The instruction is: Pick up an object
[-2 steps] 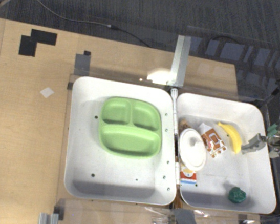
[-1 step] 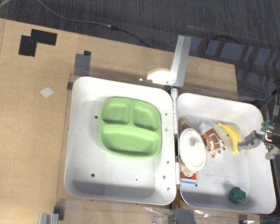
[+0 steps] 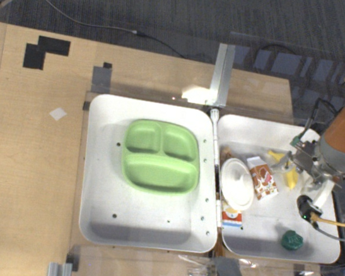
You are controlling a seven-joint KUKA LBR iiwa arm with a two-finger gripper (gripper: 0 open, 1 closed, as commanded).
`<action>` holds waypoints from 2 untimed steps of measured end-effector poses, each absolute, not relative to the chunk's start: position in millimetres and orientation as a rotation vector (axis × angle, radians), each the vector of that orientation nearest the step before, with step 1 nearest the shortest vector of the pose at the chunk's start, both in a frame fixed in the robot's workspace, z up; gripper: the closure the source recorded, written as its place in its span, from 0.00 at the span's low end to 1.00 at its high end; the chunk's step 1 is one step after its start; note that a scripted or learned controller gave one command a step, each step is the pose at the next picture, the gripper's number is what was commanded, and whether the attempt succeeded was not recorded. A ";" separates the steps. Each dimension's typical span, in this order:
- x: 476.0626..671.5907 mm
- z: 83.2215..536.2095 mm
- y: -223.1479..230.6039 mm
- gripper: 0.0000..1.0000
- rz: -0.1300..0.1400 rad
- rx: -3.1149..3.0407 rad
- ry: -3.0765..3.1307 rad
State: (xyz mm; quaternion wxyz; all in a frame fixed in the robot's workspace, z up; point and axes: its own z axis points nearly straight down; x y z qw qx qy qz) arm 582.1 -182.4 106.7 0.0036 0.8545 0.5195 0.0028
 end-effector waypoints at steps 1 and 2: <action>588.7 103.2 -136.0 0.00 0.050 2.852 1.249; 600.0 103.6 -149.7 0.00 0.048 2.543 1.783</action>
